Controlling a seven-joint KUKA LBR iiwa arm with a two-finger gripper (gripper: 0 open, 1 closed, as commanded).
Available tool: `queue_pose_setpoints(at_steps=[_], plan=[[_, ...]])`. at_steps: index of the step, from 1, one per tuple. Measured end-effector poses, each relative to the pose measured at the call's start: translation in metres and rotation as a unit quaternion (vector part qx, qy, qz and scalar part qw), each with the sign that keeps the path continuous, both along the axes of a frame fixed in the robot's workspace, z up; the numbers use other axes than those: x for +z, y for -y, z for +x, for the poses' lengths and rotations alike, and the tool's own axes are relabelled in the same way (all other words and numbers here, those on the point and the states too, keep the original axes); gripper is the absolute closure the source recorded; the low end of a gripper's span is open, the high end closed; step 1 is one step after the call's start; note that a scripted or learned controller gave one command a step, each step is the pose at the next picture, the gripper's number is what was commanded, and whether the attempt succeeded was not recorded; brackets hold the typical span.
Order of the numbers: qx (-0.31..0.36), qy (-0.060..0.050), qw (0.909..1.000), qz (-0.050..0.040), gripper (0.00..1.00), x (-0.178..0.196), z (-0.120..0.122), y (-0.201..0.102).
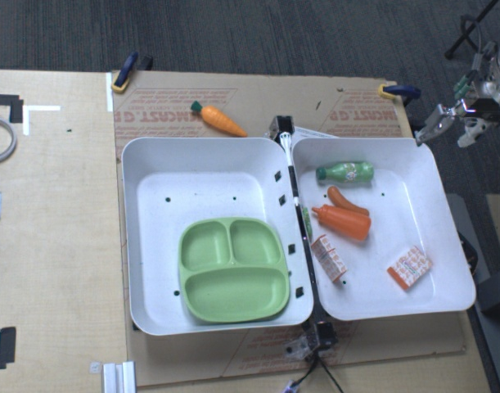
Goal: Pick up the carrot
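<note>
- The carrot (219,119) lies outside both bins, on the brown cardboard sheet (258,105) just behind the left bin (143,219), green stub pointing left, orange tip pointing right toward the gap between the bins.
- The claw (462,117) hangs at the far right, past the right bin's (446,219) back corner and well apart from the carrot; whether it is released or clenched I cannot tell, it is too small and cluttered here.
- My read: the approach has not begun, nothing is grasped, and the pick is all ahead.
- The next move looks like a long reach left across the back of the right bin, then a descent over the carrot's thick middle, the grip set across its width.
- Watch out: an orange bottle-shaped toy (344,220) and a sausage (348,198) in the right bin could pass for the target; a green bottle (344,171) lies just behind them.
- The left bin holds a green divided plate (233,270).
- Surface: a pale wooden worktop (53,244), cardboard clamped at its back corners, dark carpet (250,23) beyond.
</note>
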State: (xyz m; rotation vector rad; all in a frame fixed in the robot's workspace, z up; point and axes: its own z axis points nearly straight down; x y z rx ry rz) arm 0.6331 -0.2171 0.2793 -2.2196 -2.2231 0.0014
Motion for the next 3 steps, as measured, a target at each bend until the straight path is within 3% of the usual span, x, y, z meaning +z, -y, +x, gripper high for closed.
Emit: queue_pose_setpoints(at_steps=[1, 2, 3], plan=[[0.007, 0.0, 1.0, 0.0, 0.0, -0.155, 0.024, -0.071], [0.042, 0.0, 0.9991, 0.0001, 0.0, -0.087, -0.01, -0.134], [0.072, 0.0, 0.9974, 0.0001, 0.0, -0.087, -0.054, -0.166]])
